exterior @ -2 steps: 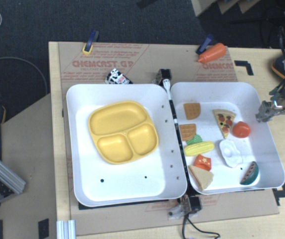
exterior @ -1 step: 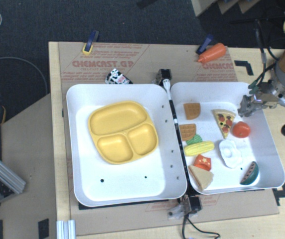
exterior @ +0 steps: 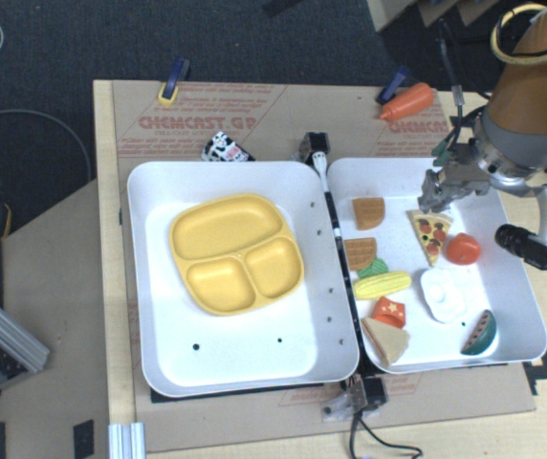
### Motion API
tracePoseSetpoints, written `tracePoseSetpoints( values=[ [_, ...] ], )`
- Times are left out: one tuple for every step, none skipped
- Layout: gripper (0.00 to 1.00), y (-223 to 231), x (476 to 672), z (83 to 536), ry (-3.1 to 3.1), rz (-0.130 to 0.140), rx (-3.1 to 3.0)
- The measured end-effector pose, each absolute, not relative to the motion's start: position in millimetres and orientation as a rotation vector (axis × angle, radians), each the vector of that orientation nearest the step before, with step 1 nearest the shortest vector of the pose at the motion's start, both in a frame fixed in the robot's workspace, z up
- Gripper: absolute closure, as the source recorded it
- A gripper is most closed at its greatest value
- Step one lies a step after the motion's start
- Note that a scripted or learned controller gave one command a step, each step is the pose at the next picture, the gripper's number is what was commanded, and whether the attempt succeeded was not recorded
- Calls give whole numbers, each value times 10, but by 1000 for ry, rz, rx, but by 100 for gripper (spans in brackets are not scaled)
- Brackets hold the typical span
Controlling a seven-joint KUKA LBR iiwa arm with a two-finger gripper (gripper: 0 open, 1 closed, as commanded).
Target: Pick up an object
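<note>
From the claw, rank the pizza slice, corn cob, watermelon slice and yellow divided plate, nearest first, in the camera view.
Measured from the claw, at the right bin's back:
1. Pizza slice, just below the claw.
2. Corn cob, mid right bin, near the divider.
3. Watermelon slice, front right corner.
4. Yellow divided plate, in the left bin.

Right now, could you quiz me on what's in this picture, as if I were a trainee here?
1. True or false: the yellow tray lies in the left bin.
2. Which toy lies nearest the claw? A) watermelon B) pizza slice C) corn
3. Fill in: the tomato lies in the ___ bin.

Key: 1 true; 2 B, the pizza slice; 3 right.
</note>
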State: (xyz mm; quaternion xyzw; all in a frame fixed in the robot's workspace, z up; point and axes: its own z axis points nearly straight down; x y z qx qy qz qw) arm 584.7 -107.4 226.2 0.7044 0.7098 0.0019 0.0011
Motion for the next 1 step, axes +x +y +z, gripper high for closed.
tracePoseSetpoints(
  values=[
    [100,-544,6005,2328,2228,6,2212]
  ],
)
